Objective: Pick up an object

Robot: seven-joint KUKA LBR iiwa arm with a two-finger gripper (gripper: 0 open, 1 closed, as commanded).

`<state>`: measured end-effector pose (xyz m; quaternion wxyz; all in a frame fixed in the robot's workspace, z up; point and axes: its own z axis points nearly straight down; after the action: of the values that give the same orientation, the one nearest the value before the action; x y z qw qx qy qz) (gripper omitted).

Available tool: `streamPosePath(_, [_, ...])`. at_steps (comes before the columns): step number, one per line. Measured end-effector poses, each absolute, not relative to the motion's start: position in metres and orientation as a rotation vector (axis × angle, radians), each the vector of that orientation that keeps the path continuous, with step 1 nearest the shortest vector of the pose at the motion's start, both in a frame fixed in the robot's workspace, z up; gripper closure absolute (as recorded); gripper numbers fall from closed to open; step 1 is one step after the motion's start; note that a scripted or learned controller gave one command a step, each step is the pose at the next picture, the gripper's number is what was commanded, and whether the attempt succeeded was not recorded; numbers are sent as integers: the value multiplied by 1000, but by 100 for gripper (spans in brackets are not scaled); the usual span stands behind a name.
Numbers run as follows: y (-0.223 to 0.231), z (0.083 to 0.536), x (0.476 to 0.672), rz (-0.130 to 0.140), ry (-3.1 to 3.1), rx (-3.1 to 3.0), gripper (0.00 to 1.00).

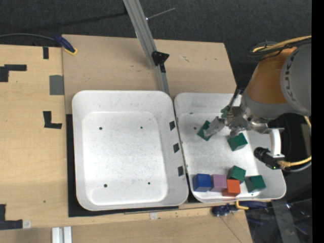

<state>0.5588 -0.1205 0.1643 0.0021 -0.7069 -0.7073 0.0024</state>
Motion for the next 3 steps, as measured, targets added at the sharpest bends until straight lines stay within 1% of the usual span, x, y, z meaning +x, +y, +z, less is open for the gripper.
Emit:
streamPosePath(1, [-110, 110, 559, 8, -2219, -2216, 0])
streamPosePath(2, [-109, 90, 558, 6, -2220, -2218, 0])
streamPosePath(3, [-108, 101, 558, 3, -2221, -2216, 100])
